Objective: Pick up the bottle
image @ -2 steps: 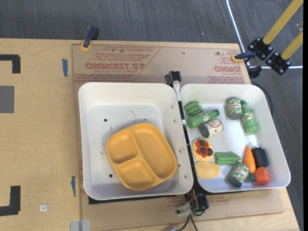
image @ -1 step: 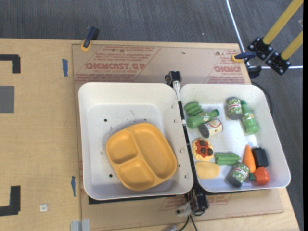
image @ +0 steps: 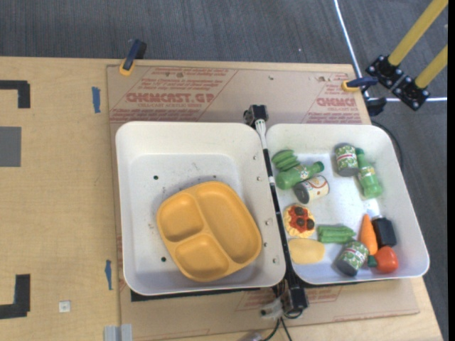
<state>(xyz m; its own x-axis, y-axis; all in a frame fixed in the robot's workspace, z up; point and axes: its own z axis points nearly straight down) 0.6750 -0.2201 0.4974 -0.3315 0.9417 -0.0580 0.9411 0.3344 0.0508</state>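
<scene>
In the right bin (image: 398, 163), a small green bottle (image: 369, 179) lies near the right wall, just below a green-labelled can (image: 346, 158). A second green bottle (image: 297, 175) lies on its side near the bin's left wall, its neck pointing right. A white can (image: 313, 189) touches it from below. Both bottles are uncovered from above.
The right bin also holds a green vegetable (image: 284, 159), a round pizza-like toy (image: 300, 219), a yellow piece (image: 306, 251), a green stick (image: 335, 233), a carrot (image: 367, 234), a black block (image: 384, 231), a tomato (image: 386, 259) and another can (image: 352, 256). A yellow divided plate (image: 207, 229) lies in the left bin (image: 135, 155).
</scene>
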